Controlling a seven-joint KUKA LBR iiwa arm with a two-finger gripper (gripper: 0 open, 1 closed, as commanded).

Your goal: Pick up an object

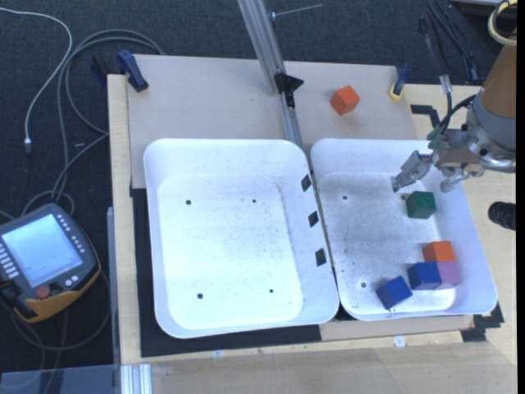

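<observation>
Overhead, the splayed, empty gripper (429,176) hovers above the speckled right bin (361,245) on the bench (213,97).

Cam position: fixed above bench (205,97), high up.
Facing: down at a slant.
Range: far enough for both bins (164,158), plus floor at left.

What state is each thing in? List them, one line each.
Gripper: fingers open, above the green block, holding nothing.
Green block: loose in the right bin.
Orange block: on the board, outside both bins.
Two blue blocks: resting near the bin's front edge.
</observation>
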